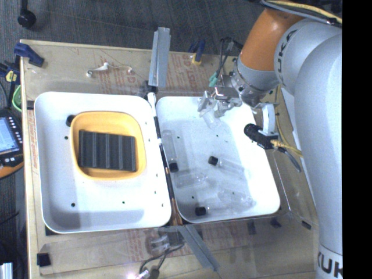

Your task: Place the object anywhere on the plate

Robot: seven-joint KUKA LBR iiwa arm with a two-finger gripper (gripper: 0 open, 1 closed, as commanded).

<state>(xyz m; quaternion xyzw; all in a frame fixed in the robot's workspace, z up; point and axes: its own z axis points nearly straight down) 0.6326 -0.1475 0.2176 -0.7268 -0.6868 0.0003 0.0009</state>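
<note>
On the desk (pixel 87 60), 2 shallow white bins side by side, rims almost touching down the middle.

In the left white bin (pixel 52 173): a yellow rounded-square plate (pixel 74 147), set toward the far-left part of the bin. On the plate, a dark grey ridged block (pixel 108 150), covering most of the flat centre and leaving only a yellow margin around it, widest on the far side. Bare white floor along the near edge and right side of this bin.

At the far edge of the right white bin (pixel 264 179): the pincer (pixel 216 102), reaching in from the right under the grey arm with the orange band (pixel 264 34). Right at its tip, a small clear glassy piece (pixel 207 105) – cannot tell whether gripped or merely beside it, nor whether the pincer is apart or together.

Lower in the right bin, well apart from the pincer:
- a clear plastic bottle with a black cap (pixel 229 167), lying on its side mid-bin
- a clear tube (pixel 168 147) lying along the left wall
- crumpled clear plastic pieces (pixel 235 197) toward the near-right corner
- a small black cap (pixel 199 211) at the near edge

Open floor between pincer and bottle – the far half of the right bin.
</note>
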